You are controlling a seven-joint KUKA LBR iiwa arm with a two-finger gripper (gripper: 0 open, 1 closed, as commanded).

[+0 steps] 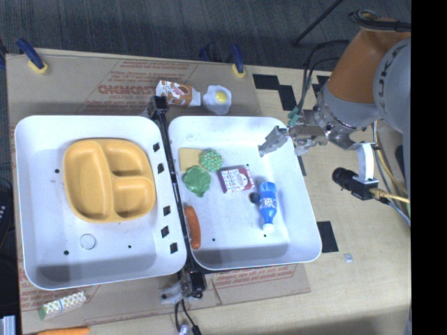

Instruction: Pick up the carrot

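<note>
Two white bins sit side by side. The left bin holds a yellow tray with compartments. The right bin holds the carrot, lying along the bin's left wall near its 7 o'clock corner, beside the divider. Also in it: a green toy and a second green piece on a tan slab toward 11 o'clock, a red packet near the middle, and a blue bottle toward 4 o'clock.

The gripper hangs over the bin's 1 o'clock corner, well apart from the carrot; whether it is open or closed I cannot tell, and nothing shows in it. By my judgement the task is at the approach step, with no grasp begun. The next move calls for travel across the bin toward 7 o'clock, then a descent aligned across the carrot's width. The wall just beside the carrot may crowd one side of the grasp.
</note>
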